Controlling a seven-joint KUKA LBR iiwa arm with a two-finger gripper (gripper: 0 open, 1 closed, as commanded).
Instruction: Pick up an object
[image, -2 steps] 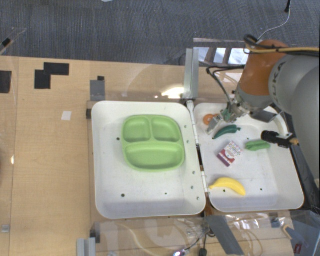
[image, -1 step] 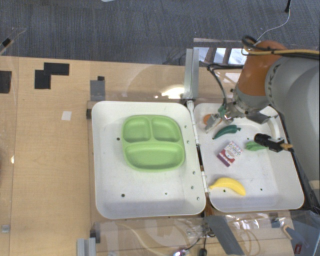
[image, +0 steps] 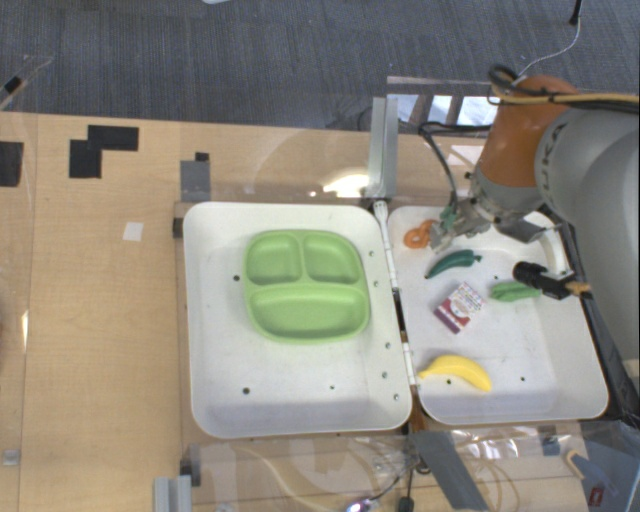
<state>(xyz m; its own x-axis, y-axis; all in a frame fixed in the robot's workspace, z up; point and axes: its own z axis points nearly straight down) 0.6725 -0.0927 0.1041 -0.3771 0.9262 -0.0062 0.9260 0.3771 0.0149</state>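
Hovering in the right bin (image: 560, 395), the claw (image: 447, 228) is beside an orange piece (image: 417, 237) — its grip I cannot tell.

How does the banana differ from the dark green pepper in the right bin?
The banana is yellow; the pepper is dark green. The banana looks thicker and lies near the right bin's front edge, while the slimmer pepper lies farther back, close under the claw. Both are curved, elongated and lie flat on the bin floor.
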